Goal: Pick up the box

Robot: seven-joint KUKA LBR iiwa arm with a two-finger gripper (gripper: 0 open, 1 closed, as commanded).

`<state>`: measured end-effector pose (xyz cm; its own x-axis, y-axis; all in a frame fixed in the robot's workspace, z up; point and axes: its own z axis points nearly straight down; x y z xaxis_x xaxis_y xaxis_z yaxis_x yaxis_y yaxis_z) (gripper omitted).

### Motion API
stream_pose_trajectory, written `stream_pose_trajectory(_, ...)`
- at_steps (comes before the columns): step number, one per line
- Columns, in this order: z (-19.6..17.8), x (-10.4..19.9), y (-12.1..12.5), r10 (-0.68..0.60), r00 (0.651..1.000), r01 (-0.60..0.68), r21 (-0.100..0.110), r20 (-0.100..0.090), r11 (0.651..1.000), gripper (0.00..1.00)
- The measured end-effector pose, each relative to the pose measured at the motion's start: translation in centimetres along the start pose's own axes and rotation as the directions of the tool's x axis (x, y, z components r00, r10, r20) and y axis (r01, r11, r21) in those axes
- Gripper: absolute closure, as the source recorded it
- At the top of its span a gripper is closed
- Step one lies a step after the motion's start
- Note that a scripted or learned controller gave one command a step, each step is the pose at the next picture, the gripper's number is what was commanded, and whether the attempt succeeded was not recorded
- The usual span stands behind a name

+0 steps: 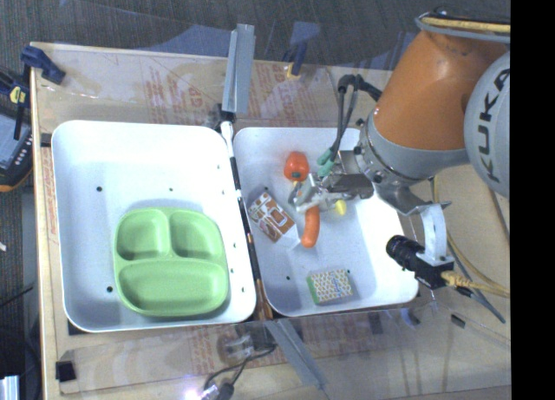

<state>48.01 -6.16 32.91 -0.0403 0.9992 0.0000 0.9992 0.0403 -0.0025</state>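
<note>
My tool (305, 199) looks like bare, dull metal. Both bins (78, 142) are smooth white plastic with a faint sheen, the green divided tray (172, 264) matt plastic. The box (270, 214) looks like printed card. My worktop (130, 86) is pale, raw-looking wood.

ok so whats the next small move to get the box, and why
Probably shift the gripper toward the left bin's side and lower onto the box. The gripper sits over the right bin near the orange carrot, and the brown-and-white box lies just beside it by the bin's left wall, not between the fingers.
</note>
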Motion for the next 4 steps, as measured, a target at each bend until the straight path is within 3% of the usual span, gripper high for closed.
stream_pose_trajectory(1,-0.4,4.5,0.5,-0.356,0.935,0.356,0.000,-0.001,0.935,1.00)
stream_pose_trajectory(2,12.8,5.2,-0.2,0.297,0.955,-0.297,0.004,0.001,0.955,1.00)
stream_pose_trajectory(3,13.9,8.9,-0.1,0.575,0.818,-0.575,0.002,0.001,0.818,1.00)
stream_pose_trajectory(4,13.4,0.4,-0.4,0.555,0.832,-0.555,0.002,0.001,0.832,1.00)
